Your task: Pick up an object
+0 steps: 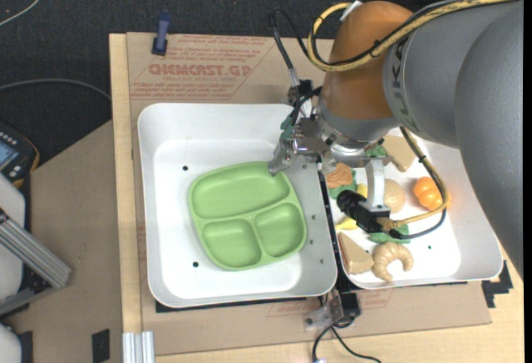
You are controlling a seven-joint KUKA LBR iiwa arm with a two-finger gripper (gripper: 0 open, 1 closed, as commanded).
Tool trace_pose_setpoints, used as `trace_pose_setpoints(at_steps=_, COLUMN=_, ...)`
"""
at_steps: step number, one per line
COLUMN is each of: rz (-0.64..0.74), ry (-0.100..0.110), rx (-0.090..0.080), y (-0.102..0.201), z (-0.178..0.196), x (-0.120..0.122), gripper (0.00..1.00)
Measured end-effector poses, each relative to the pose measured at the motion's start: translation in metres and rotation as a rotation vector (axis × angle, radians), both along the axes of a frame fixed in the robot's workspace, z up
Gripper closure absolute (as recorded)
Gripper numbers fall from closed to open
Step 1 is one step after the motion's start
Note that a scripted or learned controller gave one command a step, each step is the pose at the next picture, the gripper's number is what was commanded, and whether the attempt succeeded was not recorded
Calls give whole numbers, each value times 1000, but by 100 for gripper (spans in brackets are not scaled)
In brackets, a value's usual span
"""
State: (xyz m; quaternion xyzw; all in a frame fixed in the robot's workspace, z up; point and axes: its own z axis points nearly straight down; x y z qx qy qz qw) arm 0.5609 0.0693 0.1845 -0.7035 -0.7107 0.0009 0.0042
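A light green divided tray (245,213) lies flat in the left bin (166,145). In the right bin (474,257) sit several toy foods: a croissant (391,258), an orange (427,193), a tan wedge (354,252), a pale round piece (391,198) and an orange-brown piece (339,179). My gripper (288,150) hangs below the orange wrist, low over the wall between the bins, at the tray's far right corner. Whether it touches the tray is unclear. The arm hides the far part of the right bin.
A tan block (400,156) and a green scrap (378,151) peek out beside the wrist. Both bins rest on a cardboard sheet (208,71) with a blue clip (161,33) at its far left corner. Bare white floor surrounds the tray.
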Motion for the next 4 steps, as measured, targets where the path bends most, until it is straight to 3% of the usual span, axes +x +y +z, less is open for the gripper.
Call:
trace_pose_setpoints(at_steps=1, rz=-10, ry=-7, rx=-3, y=-7, z=11, x=4, gripper=100)
trace_pose_setpoints(at_steps=2, rz=-6, ry=-11, rx=-3, y=43, z=71, x=-21, gripper=100)
trace_pose_setpoints(at_steps=3, rz=-7, ry=-1, rx=-4, y=72, z=75, x=-85, gripper=100)
trace_pose_setpoints(at_steps=4, rz=-18, ry=-23, rx=-4, y=-13, z=201, x=-80, gripper=100)
